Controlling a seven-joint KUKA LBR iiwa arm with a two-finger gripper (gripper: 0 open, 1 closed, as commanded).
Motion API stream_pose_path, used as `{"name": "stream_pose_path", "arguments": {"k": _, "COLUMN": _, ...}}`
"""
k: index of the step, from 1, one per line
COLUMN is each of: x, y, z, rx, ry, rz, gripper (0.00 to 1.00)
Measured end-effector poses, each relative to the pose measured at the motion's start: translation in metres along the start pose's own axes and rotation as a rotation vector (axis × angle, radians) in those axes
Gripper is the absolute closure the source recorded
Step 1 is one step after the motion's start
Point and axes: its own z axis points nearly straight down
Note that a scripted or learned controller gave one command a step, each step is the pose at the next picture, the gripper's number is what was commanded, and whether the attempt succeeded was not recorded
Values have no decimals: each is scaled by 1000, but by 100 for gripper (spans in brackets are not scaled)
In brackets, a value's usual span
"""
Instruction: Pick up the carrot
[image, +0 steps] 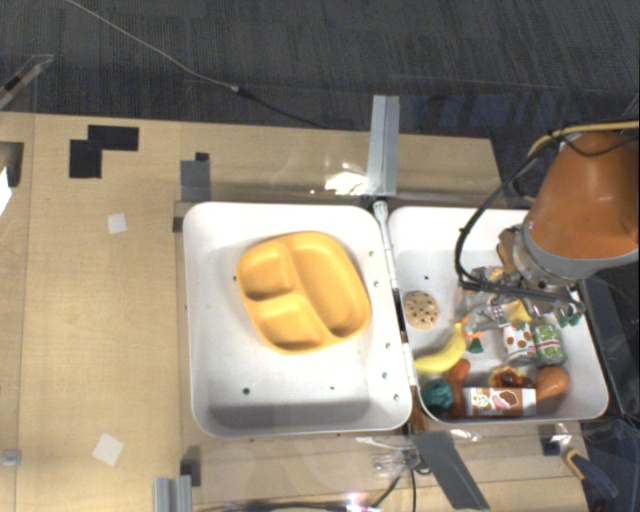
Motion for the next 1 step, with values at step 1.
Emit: {"name": "stream_pose_path", "arguments": {"k": 1, "x": 30, "y": 2, "z": 72, "rx": 9, "ry": -22, "rz": -121, "gripper": 100}}
